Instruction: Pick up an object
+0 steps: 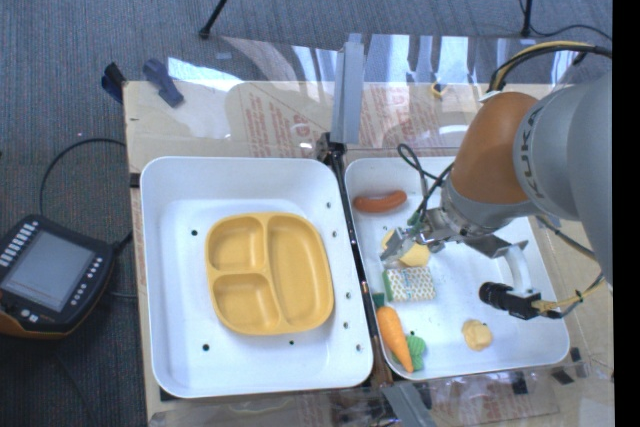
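Grey carpet runs all round the bench, a cardboard sheet with faint red print I can't read lying under the two white bins; a teach pendant [45, 277] sits on the floor to the left. "KUKA" shows sideways on the arm's [560, 155] grey link. It bends down over the right bin [520, 340], its gripper [405, 245] low, fingers spread beside a small yellow piece [414, 255], touching it or not I can't tell. The left bin [170, 215] holds a yellow divided plate [269, 272]

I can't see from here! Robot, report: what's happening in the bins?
Gripper low in right bin, over yellow piece. Nothing lifted yet. Sausage, sponge, carrot close by.
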`<state>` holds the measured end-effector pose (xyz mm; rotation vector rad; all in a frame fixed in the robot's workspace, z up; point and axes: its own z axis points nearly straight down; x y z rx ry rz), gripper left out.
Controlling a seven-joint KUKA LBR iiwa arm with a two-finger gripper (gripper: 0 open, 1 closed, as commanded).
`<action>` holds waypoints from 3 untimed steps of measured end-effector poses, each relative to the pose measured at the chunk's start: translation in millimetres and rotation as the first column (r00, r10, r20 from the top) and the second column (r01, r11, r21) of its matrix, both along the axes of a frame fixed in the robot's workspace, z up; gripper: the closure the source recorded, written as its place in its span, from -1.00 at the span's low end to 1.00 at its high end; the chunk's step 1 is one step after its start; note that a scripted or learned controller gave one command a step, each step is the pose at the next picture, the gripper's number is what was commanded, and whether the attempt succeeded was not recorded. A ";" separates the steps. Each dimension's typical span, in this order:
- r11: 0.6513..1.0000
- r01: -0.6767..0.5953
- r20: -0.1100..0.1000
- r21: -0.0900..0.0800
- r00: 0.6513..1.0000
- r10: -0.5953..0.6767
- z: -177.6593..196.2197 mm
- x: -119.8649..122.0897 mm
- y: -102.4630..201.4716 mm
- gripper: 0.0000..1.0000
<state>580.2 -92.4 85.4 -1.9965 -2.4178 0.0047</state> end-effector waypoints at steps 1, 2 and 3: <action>0.979 0.204 0.001 -0.001 0.979 -0.204 0.1 13.7 -31.8 -1.00; 0.980 0.199 -0.002 0.000 0.980 -0.199 -0.6 -42.1 -16.0 -1.00; 0.979 0.204 -0.007 0.000 0.979 -0.204 7.3 -42.5 -16.7 1.00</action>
